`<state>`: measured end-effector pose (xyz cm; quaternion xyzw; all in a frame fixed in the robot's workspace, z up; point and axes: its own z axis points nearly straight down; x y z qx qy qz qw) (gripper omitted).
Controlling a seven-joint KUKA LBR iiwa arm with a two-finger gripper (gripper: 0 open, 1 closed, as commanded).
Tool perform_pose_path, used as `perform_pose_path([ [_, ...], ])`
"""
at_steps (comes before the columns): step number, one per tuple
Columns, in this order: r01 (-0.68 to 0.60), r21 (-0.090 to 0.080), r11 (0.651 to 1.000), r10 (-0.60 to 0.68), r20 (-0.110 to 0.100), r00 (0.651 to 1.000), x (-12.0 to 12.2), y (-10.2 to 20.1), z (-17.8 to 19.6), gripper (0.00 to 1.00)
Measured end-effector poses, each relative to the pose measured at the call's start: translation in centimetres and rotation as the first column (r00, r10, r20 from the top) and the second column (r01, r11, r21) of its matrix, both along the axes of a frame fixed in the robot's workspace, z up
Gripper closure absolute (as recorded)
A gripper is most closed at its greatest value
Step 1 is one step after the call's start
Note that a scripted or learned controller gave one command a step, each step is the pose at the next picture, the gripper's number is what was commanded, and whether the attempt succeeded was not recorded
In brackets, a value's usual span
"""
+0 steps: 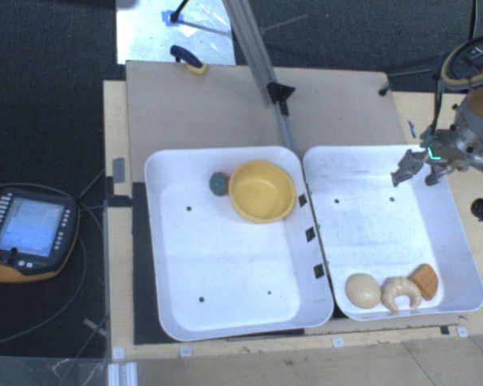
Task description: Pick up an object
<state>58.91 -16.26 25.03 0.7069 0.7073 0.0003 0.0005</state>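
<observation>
My gripper (419, 173) hangs over the far right part of the right bin (370, 215), its two fingers spread apart with nothing between them. At that bin's near right corner lie a pale round bun (362, 290), a croissant (401, 293) and an orange waffle-like piece (424, 280), side by side and well below the gripper. In the left bin (225, 280) a yellow bowl (262, 191) sits at the far right, with a small dark green ball (218, 184) touching its left side.
A metal pole (258, 51) slants across the bench behind the bins. A yellow-and-blue clamp (187, 58) lies at the bench's far edge. A teach pendant (28, 232) rests on the floor at left. Black clips (310, 233) join the two bins.
</observation>
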Motion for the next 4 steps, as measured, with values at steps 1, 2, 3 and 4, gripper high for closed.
perform_pose_path([
  [1, 0.000, 0.000, 1.000, 0.000, 0.000, 1.000, 0.0, 0.0, 0.0, 0.00],
  [2, 0.001, 0.001, 1.000, -0.001, -0.004, 1.000, -1.0, -0.2, -5.2, 0.00],
  [3, 0.001, 0.001, 1.000, -0.001, -0.005, 1.000, -1.6, -0.5, -11.3, 0.00],
  [4, 0.000, 0.001, 1.000, 0.000, -0.004, 1.000, -1.7, -0.5, -16.2, 0.00],
])
